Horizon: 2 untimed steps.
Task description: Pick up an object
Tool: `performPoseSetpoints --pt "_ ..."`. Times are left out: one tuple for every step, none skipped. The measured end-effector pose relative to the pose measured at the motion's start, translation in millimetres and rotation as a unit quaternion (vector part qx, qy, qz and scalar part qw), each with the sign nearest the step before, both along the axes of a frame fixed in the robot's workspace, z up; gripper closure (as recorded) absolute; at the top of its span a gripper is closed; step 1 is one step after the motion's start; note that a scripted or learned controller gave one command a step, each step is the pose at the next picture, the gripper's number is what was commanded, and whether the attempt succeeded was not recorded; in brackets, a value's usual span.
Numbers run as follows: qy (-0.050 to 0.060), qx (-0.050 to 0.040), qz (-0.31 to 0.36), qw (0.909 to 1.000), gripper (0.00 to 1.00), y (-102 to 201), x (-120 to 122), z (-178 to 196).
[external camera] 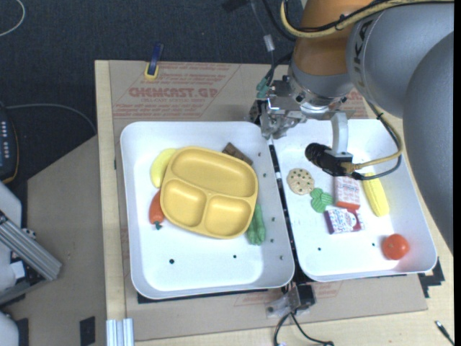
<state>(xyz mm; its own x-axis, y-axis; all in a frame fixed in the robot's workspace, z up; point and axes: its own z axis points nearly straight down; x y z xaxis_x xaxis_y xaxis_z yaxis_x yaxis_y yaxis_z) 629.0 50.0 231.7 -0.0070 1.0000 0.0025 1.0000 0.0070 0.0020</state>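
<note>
The gripper (277, 121) is hanging over the far end of the divide between the two white bins; I cannot tell its state. In the left bin (137, 215) a yellow divided tray (209, 192) is lying over a banana (160, 166), a red pepper (156, 210) and a green vegetable (256, 225). In the right bin (414, 193) are sitting a cookie (300, 181), a corn cob (376, 195), a tomato (395, 246) and two small packets (344, 206).

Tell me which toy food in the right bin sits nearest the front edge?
The red tomato. It sits alone in the right bin's front corner, while the cookie, corn and little packets lie farther back.
</note>
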Motion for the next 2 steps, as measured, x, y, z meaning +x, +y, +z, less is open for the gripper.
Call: performPoseSetpoints --pt "0.002 -0.0013 -0.004 1.0000 1.00 -12.6 -10.7 0.2" --pt "0.003 -0.0013 -0.003 1.0000 1.00 1.8 -4.8 -14.1"
